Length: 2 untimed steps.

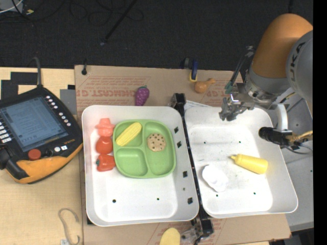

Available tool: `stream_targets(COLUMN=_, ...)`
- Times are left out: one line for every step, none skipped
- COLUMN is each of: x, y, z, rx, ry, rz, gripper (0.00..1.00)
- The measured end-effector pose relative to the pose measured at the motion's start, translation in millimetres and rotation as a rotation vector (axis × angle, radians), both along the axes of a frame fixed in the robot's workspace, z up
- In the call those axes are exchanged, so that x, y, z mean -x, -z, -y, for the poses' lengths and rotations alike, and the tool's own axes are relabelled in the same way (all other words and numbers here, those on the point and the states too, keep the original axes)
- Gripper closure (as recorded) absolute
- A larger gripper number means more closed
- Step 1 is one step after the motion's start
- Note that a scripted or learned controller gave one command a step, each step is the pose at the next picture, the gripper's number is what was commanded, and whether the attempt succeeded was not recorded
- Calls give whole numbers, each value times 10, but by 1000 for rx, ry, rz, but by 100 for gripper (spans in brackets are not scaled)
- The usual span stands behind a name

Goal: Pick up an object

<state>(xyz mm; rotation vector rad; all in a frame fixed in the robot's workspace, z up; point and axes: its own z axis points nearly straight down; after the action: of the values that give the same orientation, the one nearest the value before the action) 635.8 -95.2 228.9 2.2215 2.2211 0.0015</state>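
Note:
A yellow mustard bottle point(250, 163) lies on its side in the right bin point(276, 198). A white crumpled object point(214, 177) rests to its lower left in the same bin. My gripper point(231, 109) hangs over the right bin's far edge, above and apart from both objects, with nothing seen between its fingers. The left bin point(133, 200) holds a green divided tray point(143, 162) with a yellow corn cob point(127, 133) and a cookie point(156, 142). Red and pink toy pieces point(104, 144) lie just left of the tray.
A teach pendant point(33, 131) sits on the bench at the left. Behind the bins on the cardboard lie purple grapes point(142, 94) and an orange toy point(204, 85). A yellow object point(170, 236) lies at the front edge.

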Motion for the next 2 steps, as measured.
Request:
stream_targets(x=124, y=114, z=-197, rx=0, ry=-1, rz=-5, gripper=100)
stream_targets(x=154, y=-46, z=-298, rx=0, ry=0, rz=-1, gripper=100)
